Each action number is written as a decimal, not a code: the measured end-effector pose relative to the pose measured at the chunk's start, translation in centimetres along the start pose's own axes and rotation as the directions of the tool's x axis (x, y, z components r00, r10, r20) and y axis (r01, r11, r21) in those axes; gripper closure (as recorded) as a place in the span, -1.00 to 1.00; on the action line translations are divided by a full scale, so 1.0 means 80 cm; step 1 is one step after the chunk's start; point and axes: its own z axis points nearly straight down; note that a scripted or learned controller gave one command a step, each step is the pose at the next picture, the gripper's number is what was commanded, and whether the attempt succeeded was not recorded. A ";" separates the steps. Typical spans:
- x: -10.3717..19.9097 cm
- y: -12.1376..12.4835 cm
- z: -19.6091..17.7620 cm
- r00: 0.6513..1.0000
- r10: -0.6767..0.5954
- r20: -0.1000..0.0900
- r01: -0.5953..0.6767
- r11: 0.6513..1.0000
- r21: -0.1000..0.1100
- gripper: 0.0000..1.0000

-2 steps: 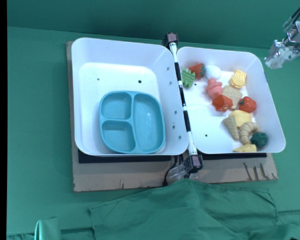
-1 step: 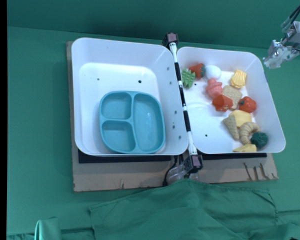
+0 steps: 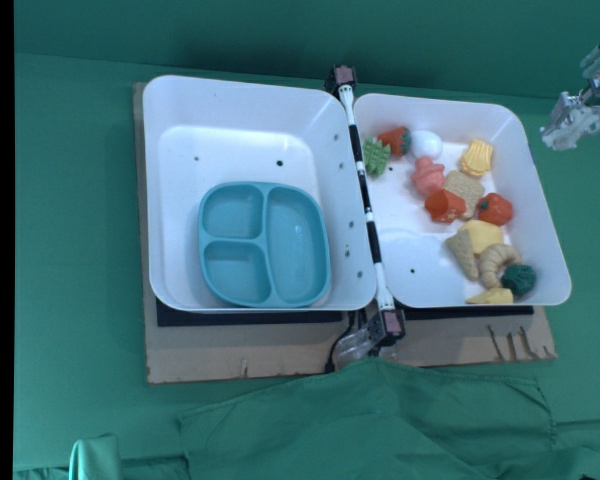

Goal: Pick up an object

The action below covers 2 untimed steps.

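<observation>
Outside, the gripper [image 3: 572,123] hangs beyond the right bin's [image 3: 540,193] rim, finger state unclear.

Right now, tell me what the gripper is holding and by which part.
Nothing is held. The gripper hangs outside the right bin, off its far right corner, with nothing between its fingers; the toy food all lies in the bin.

arm cut off by right edge – gripper [image 3: 572,123] small, blurred – finger state unreadable; toy pile [image 3: 470,218] overlapping, some unidentifiable.
</observation>
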 end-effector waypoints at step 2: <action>0.001 -0.005 -0.005 1.000 -0.003 -0.001 0.003 1.000 0.006 1.00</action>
